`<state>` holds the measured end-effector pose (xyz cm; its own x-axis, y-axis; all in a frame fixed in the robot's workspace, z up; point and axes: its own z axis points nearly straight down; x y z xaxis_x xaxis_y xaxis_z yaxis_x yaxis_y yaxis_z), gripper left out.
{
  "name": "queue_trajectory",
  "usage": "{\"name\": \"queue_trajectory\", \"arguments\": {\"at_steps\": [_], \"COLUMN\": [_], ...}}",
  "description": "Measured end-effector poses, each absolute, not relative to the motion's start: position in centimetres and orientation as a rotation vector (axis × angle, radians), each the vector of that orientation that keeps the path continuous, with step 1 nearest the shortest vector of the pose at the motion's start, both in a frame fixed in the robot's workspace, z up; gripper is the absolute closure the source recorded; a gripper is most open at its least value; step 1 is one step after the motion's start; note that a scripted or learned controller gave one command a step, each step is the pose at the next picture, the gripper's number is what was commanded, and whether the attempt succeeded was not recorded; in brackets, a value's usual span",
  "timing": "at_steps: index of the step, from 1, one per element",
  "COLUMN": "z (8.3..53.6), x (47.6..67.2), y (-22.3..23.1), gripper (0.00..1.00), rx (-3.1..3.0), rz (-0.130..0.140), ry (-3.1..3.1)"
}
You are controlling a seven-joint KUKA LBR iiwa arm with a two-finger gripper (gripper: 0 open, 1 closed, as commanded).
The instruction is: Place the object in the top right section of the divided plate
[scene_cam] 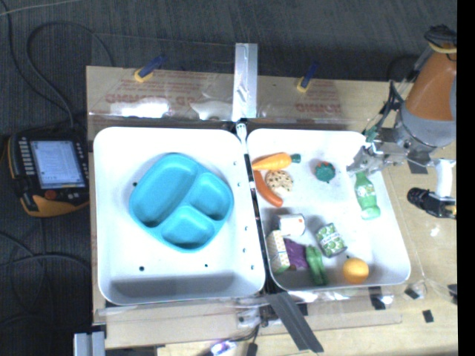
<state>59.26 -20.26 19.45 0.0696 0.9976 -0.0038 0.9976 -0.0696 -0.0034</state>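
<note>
The gripper (364,162) sits at the upper right of the right bin (390,232), just above the green bottle (365,196), which lies against the bin's right wall. Whether the jaws are spread or pressed together cannot be told from this view, and nothing shows between them. The bottle looks like the likely object: small, light, probably hollow plastic, stiff but smooth and rounded, so it may roll or slip; a hold across its middle, square to its long axis, seems safest. The blue plate (182,199), one only, with three sections, rests in the left bin (111,273) at centre left of the frame. Two bins stand side by side on the tabletop (334,99). The right bin holds roughly ten toy items: one carrot (272,161), one cookie (278,179), one sausage (268,192), one teal ball (324,171), one bottle, one green can (330,239), one orange (356,270), and a cluster at lower centre too crowded to count surely.
</note>
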Motion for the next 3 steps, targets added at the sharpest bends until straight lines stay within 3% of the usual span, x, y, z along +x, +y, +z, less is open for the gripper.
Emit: {"name": "queue_trajectory", "arguments": {"at_steps": [1,2,3], "z": [9.1,9.1,18.3], "x": [60.4,63.9,62.8], "y": [-15.5,-10.6,-2.8], "gripper": [1.00,1.00,1.00], "rx": [1.796,1.792,1.536], "rz": [0.005,0.008,-0.001], "ry": [2.566,2.564,2.740]}}
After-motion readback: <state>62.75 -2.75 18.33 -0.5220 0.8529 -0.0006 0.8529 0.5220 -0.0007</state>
